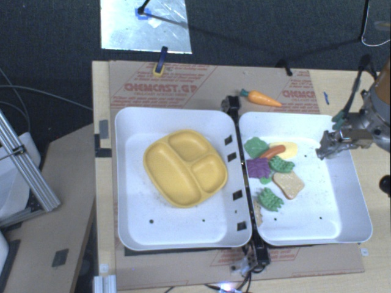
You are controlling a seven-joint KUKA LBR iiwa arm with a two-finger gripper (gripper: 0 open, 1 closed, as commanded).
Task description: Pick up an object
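The toy foods (273, 170) cluster at the right bin's (342, 224) left side — the bread slice (288, 184) lies nearest, long axis slanting toward lower right. We judge this the approach step: our gripper (322, 151) hovers right of them, carrying nothing, its opening unreadable; next comes centring, then descending.
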